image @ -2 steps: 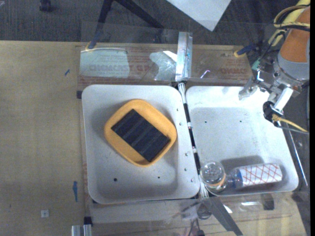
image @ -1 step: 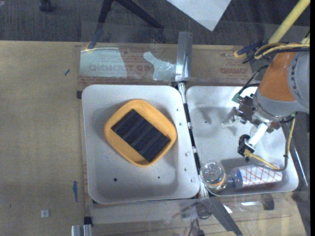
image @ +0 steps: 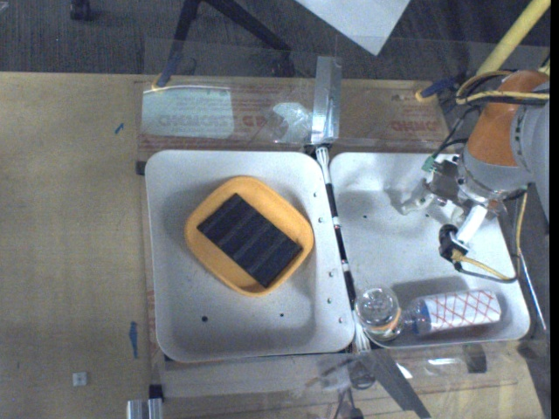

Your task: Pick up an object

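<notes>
A yellow pad with a black ridged top (image: 249, 235) lies tilted in the middle of the left bin (image: 175, 321). A clear plastic bottle with a red-checked label (image: 454, 309) lies on its side along the front wall of the right bin (image: 367, 182), its cap end toward the divider. My gripper (image: 417, 202) hangs over the upper middle of the right bin, well behind the bottle and apart from it. Nothing shows in its grasp. The orange-banded wrist (image: 493, 138) reaches in from the right.
A yellow cable (image: 489, 271) loops off the wrist above the bottle. A metal bracket (image: 327, 99) stands behind the divider between the bins. Wooden bench top (image: 70, 234) spreads to the left; a chair base (image: 192, 7) stands on the floor behind.
</notes>
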